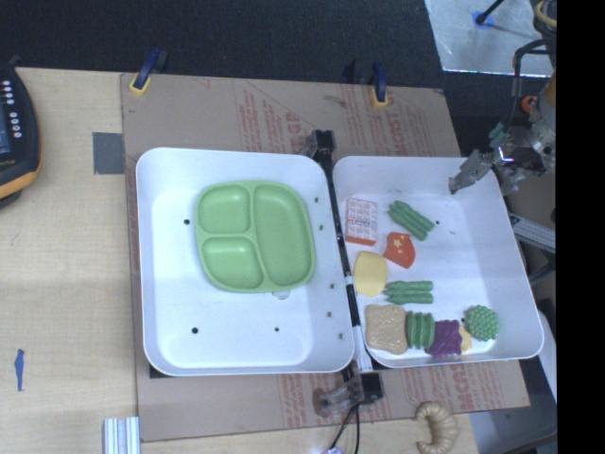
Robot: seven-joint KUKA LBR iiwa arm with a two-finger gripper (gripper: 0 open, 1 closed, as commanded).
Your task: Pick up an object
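Best bet is a loose piece with room around it — the green beans near the middle of the right bin, apart from the crowded near-edge pile. The gripper hovers over that bin's far right corner, tilted inward, holding nothing; its jaws I cannot tell.
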